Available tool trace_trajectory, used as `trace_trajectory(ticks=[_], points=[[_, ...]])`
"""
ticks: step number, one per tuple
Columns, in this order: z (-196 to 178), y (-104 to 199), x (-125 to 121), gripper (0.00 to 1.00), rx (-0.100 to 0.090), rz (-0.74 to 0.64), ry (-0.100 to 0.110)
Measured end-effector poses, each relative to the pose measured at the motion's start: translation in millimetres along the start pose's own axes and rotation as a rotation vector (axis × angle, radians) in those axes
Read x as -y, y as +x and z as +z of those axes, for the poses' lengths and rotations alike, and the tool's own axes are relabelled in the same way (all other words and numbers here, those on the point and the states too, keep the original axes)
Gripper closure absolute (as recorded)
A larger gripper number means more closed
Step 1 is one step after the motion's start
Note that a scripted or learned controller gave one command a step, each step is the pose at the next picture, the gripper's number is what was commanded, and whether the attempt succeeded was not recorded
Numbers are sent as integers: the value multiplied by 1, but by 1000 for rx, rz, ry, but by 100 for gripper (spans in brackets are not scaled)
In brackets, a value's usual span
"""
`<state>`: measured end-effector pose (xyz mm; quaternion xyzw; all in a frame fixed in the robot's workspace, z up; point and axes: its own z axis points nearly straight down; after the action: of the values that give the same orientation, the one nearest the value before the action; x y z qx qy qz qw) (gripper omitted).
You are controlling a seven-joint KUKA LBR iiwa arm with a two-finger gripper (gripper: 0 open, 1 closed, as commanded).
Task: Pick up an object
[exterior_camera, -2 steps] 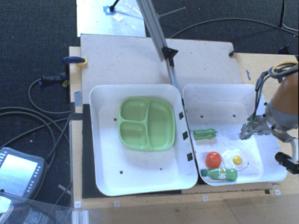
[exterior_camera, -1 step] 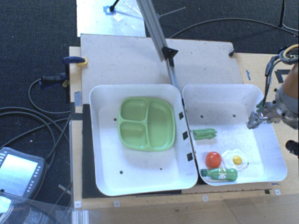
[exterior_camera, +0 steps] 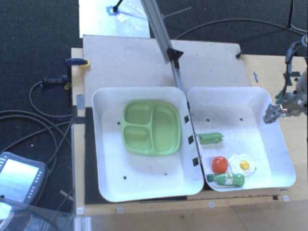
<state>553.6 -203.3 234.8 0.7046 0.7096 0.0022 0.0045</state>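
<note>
While the gripper point(exterior_camera: 272, 113) is hovering at the right bin's point(exterior_camera: 269, 96) right rim, I cannot tell its jaw state. Toys are lying left and nearer: green pod point(exterior_camera: 211, 138) lengthwise left-right, tomato point(exterior_camera: 220, 164) beyond.

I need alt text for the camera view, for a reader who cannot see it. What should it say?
A grey robot arm's pincer hovers at the right edge of the right bin, which holds a green vegetable, a tomato, a fried egg and a green bottle. The left bin holds a green divided plate.
</note>
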Motion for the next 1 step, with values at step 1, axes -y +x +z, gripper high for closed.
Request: trace_trajectory(ticks=[1], points=[[-27,0,-2,100,-1,0,3]])
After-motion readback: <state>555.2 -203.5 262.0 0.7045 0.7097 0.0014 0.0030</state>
